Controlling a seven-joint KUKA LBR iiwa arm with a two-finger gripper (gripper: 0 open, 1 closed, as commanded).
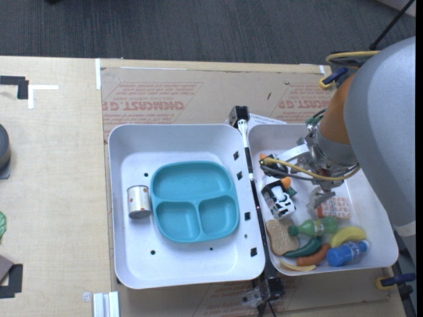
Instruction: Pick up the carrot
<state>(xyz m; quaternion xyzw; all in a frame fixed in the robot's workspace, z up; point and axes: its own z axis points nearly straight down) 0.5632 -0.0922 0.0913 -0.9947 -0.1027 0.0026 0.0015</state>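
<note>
The carrot [316, 257] is a small orange piece lying near the front edge of the right bin [377, 200]. It sits among other toy food, pressed against a dark green vegetable [301, 248]. My gripper [322, 198] hangs over the middle of the right bin, well behind the carrot and apart from it. Cables loop to the gripper's left. Below it lies a red-and-white speckled packet [338, 207]. The grey arm covers the bin's right rear part.
Around the carrot lie a bread slice [280, 237], a green bottle [314, 228], a banana [348, 236], a blue bottle [344, 253] and a black-and-white toy [281, 201]. The left bin [125, 157] holds a teal divided plate [195, 201] and a tin can [138, 201].
</note>
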